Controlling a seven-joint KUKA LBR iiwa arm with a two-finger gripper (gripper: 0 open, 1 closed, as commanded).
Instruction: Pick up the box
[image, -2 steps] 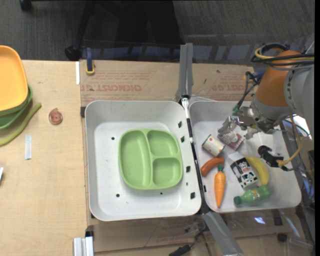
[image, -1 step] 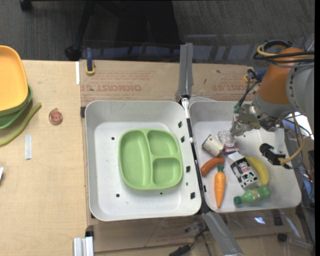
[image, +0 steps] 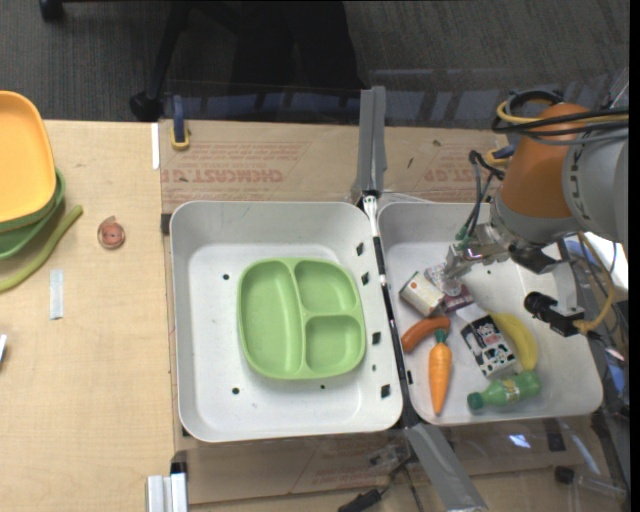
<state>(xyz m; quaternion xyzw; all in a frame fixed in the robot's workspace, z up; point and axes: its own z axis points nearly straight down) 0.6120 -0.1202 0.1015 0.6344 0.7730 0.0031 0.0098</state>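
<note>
A green divided plate (image: 300, 318) lay in the left bin (image: 190, 330). In the right bin (image: 590, 395), the small white box (image: 421, 292) rested near the left wall — the gripper (image: 452, 272) hung just beside it; its state I cannot tell. Nearer lay a carrot (image: 439, 372), a banana (image: 519, 340) and a green bottle (image: 504, 391).

Two white bins (image: 190, 300); one green plate (image: 300, 318), box (image: 421, 292), carrot (image: 439, 370), banana (image: 518, 340), bottle (image: 503, 392).
</note>
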